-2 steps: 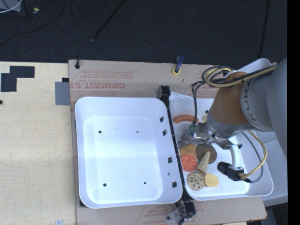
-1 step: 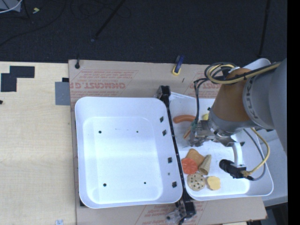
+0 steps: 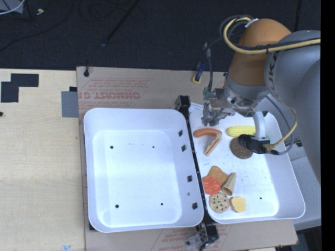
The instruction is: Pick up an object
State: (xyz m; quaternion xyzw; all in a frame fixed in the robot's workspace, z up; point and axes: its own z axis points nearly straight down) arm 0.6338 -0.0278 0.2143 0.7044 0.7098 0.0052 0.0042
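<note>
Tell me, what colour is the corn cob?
Yellow; the corn cob shows in the camera view.

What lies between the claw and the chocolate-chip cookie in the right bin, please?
In the camera view, between the claw and the cookie lie the sausage, a tan strip and a red piece.

The pale wooden bench bears a brown cardboard sheet with two white bins on it.

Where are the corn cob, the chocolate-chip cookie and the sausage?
corn cob (image 3: 240, 131): camera view, middle of cob.
chocolate-chip cookie (image 3: 219, 203): camera view, centre of its face.
sausage (image 3: 207, 133): camera view, middle of its curve.
</note>
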